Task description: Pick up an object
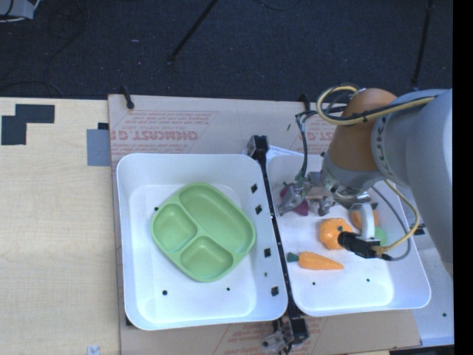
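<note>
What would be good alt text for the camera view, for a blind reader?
The robot arm's gripper is lowered into the right bin, near a carrot and an orange toy. The left bin holds a green divided plate.

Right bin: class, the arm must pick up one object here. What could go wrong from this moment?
1. The tool sits low over a dark purple item near the divider between the bins; it may hit that wall.
2. The toy carrot, an orange toy and other pieces lie close together in the right bin; a grasp may nudge neighbours or take two.
3. A yellow cable loops low over the toys and could snag.
</note>
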### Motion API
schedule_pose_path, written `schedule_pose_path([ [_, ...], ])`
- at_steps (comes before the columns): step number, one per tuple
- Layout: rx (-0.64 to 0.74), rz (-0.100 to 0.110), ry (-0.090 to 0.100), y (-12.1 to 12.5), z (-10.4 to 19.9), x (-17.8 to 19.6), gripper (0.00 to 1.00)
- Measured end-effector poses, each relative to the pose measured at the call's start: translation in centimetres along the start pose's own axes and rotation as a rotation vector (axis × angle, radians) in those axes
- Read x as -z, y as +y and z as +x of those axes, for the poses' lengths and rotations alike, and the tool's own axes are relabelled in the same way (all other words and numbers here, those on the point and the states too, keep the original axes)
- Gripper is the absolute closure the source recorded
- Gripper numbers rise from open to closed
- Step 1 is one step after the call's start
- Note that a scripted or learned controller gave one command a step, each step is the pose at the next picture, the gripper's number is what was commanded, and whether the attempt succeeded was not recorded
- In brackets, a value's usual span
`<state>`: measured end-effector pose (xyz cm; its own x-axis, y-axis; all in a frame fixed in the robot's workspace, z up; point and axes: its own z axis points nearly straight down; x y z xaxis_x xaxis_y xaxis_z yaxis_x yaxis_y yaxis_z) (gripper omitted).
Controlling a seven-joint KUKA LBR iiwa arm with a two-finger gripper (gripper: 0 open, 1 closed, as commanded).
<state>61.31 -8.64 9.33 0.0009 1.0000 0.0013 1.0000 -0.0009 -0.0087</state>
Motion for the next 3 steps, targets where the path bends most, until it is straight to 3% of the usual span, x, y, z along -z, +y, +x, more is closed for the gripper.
schedule_pose_path([
  [1,-0.005,-0.004,-0.001,0.1,-0.2,1.4,1.00],
  [3,0.002,-0.011,-0.001,-0.7,-0.4,12.0,1.00],
])
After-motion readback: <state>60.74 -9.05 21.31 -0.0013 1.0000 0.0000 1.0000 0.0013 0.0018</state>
